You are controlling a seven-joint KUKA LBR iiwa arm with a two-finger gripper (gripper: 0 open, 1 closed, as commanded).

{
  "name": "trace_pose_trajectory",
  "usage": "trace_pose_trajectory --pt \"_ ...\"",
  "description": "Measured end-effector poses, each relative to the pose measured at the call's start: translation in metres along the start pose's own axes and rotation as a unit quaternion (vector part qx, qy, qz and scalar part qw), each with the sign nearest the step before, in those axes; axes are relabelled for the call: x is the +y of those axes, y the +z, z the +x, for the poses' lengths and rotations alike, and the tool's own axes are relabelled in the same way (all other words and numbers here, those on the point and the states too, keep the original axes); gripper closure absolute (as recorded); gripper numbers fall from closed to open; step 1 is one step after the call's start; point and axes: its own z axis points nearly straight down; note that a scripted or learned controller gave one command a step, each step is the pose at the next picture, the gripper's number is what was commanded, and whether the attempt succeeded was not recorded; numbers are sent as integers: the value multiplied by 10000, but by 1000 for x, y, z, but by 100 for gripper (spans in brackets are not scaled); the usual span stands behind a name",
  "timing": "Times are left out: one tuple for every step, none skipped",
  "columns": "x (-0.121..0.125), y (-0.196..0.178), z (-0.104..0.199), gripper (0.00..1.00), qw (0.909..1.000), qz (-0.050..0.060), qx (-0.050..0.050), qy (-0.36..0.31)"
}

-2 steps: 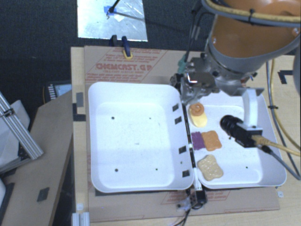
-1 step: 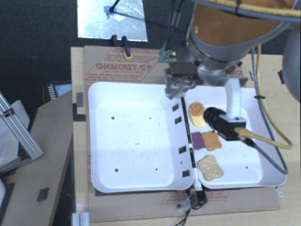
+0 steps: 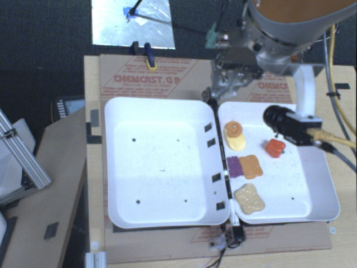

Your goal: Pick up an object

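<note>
Camera view. We see the gripper [image 3: 231,85] at twelve o'clock of the right bin [image 3: 312,194], above its far rim; we cannot tell how far its fingers stand apart, nor see anything between them. The objects lie at the bin's nine o'clock side: orange round piece [image 3: 234,129], yellow piece [image 3: 236,143], purple piece [image 3: 234,166], tan waffle [image 3: 251,166], beige cracker [image 3: 249,199] with long axis toward one o'clock, red piece [image 3: 274,147].

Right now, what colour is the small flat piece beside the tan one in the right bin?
Purple, seen in the camera view.
</note>
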Motion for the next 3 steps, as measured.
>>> trace_pose_trajectory --pt "0 -8 1 100 10000 15 -1 -30" --pt "1 -19 1 100 10000 7 5 -61" --pt "-3 150 69 100 9999 99 -35 -18"
